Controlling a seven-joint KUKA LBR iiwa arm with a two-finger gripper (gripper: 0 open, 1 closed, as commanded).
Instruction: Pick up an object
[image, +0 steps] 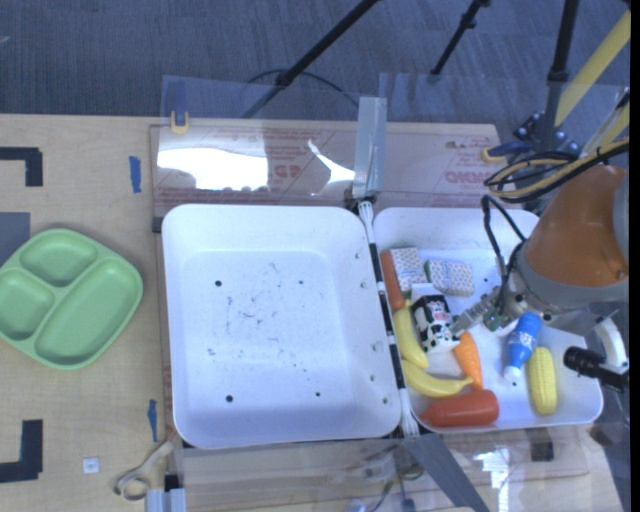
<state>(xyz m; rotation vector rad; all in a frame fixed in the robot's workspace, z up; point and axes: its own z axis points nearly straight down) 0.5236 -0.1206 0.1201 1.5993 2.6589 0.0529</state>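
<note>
The jaws hang low in the right bin, reaching in from the right under the arm's orange band; whether they are released or clenched cannot be told, since the metal tip is small and cluttered at this slant. The tip sits just above the carrot and just beside the black-and-white cow-patterned toy, with nothing plainly seen between the fingers.

The things to be picked all lie in the right bin. A yellow banana curves along the bin's left wall, its lower end near a red pepper-like piece at the front. Two small patterned packets rest toward the back, one beside the other. A blue-and-white bottle stands to the right of the carrot, with a yellow corn cob just beside it (the two look close to touching). A thin orange-red stick lies against the left wall by the packets.

The left bin shows only faint scuff marks. A green divided plate sits on the counter, well apart to the left.
</note>
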